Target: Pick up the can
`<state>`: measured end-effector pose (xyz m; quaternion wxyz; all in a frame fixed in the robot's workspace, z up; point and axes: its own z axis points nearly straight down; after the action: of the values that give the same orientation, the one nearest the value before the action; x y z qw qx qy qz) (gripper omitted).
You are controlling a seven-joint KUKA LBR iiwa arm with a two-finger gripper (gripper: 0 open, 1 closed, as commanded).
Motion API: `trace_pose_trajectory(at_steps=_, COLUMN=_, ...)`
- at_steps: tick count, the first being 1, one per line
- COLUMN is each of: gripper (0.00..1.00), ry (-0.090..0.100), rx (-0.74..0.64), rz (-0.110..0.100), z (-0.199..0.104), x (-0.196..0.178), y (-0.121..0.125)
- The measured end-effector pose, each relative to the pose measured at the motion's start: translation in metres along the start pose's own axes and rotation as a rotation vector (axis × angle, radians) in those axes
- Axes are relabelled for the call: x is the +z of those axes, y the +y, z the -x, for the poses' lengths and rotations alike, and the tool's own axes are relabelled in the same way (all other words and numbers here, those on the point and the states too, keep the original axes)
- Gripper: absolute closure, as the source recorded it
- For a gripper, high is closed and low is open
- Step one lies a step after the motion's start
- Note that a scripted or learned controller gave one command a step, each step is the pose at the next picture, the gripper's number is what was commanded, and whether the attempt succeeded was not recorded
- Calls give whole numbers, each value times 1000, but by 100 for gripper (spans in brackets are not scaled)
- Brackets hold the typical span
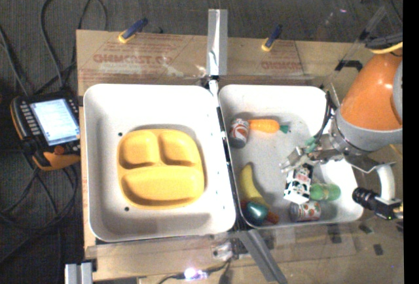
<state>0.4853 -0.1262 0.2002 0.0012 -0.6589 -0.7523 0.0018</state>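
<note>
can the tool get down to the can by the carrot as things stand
Probably yes. The can lies at the right bin's left wall with only the carrot beside it and nothing on top; the tool hangs nearby.

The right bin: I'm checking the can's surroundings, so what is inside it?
The right bin holds a carrot, banana, two cans, a cow-patterned carton and green items. The end effector covers part of its floor.
</note>
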Motion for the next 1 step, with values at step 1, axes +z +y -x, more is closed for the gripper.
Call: trace_pose_trajectory(at_steps=1, gripper=100, ry=-2, rx=303, rz=1, z=-16, x=-83, y=24)
